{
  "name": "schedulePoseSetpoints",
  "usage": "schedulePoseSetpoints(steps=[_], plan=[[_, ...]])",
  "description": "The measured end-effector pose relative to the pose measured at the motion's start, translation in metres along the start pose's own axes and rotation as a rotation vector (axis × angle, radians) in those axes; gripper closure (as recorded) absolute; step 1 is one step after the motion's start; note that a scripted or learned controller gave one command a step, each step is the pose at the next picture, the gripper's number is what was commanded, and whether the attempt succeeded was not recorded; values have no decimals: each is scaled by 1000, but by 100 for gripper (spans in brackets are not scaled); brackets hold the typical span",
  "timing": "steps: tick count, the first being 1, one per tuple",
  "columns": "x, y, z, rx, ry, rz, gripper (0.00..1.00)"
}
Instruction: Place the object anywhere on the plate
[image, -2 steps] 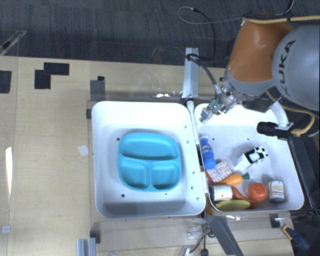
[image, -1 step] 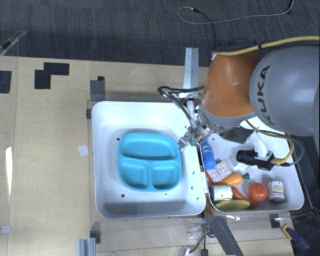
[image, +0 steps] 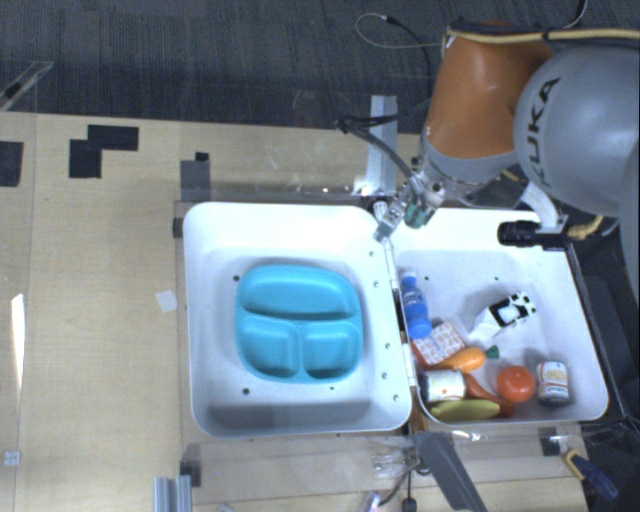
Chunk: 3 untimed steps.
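Blue plate lying bare in the left bin. Gripper at the bins' far divide; grip state impossible to tell. Picking stage, seemingly: next, descent onto something like the blue bottle.

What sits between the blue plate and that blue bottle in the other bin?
In the camera view, just the bins' white rims separate the blue plate from the blue bottle.

2 bins sit side by side on the bench. The plate lies centred in the left bin. In the right bin, a bottle lies along the left wall, a can near the front-right corner, a tomato just left of it.
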<state>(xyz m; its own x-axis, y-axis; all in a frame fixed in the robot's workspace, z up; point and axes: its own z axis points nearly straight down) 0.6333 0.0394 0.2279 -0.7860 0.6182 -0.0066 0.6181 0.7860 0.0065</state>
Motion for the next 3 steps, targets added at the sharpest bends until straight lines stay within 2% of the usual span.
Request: schedulePoseSetpoints(steps=[1,2,3], plan=[[86,21,10,1,3,-90,100],[69,14,-6,-1,1,-328,100],[75,-27,12,0,3,-513,100]])
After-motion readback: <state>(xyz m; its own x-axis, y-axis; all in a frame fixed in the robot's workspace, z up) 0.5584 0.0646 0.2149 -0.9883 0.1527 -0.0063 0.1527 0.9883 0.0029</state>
